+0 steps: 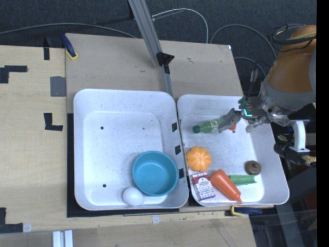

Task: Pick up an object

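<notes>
Reaching for green bottle
Tool at bottle's right end, grip state unclear; nothing lifted yet

From my remote station, the arm ran off the right edge of the frame, its base unseen. The gripper at upper right of the right bin was too dark and small for me to read against the green bottle; whether it touched the bottle I could not tell. The blue bowl hid part of the white ball at lower centre. The carrot covered one end of the green object and a corner of the red-and-white packet, whose print was illegible. The small brown object was too small to identify.
</notes>
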{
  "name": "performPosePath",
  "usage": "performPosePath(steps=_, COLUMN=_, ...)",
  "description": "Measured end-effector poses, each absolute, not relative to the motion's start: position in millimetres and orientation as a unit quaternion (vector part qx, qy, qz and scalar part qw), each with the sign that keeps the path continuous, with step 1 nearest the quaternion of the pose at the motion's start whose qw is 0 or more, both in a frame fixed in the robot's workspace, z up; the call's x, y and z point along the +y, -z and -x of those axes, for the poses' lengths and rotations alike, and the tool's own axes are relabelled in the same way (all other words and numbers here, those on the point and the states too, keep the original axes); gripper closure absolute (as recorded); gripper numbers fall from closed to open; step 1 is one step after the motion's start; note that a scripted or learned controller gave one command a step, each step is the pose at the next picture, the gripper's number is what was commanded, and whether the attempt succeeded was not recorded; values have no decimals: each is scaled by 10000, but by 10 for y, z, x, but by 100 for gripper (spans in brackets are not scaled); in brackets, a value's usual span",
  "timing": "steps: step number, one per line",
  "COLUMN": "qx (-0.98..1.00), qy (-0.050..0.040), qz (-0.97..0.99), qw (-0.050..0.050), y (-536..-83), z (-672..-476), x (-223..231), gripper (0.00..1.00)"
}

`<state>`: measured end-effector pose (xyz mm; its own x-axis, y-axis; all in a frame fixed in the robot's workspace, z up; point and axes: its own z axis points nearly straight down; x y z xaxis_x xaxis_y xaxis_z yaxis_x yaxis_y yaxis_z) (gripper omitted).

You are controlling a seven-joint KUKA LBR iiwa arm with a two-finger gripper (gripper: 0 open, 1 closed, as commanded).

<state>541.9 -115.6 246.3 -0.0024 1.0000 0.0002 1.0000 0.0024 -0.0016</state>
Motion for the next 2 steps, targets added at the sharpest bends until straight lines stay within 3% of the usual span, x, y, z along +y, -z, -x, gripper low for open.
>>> performPosePath(steps=2, qx=-7077, qy=-27, qz=7065, qw=33, y=-1392, z=-5434, x=-1109, gripper=0)
